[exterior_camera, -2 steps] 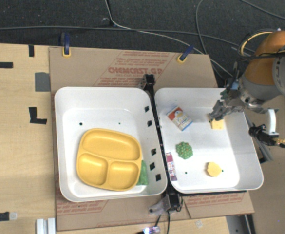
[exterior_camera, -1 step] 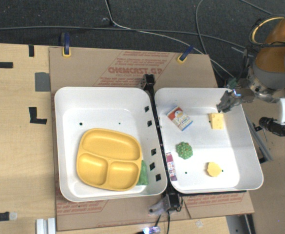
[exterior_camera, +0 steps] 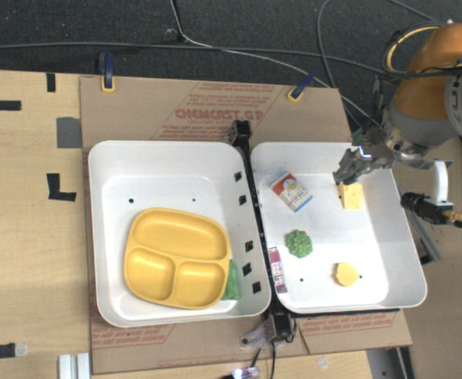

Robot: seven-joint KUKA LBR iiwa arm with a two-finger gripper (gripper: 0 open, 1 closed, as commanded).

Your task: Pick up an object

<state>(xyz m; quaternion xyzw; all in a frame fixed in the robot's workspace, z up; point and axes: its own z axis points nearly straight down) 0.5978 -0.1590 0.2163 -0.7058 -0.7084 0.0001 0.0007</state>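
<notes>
Currently the tool, open/closed state not discernible, is hung just above the yellow block by the right bin's wall, so a wall-blocked, slipped grasp is risked.

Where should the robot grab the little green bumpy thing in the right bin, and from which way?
Probably straight down from above, pinching across the middle of the green bumpy thing. It looks small, roundish and lumpy, with no handle or edge to favour. It sits on the open floor of the right bin, apart from the small box and the round yellow piece, so fingers should fit on either side.
</notes>
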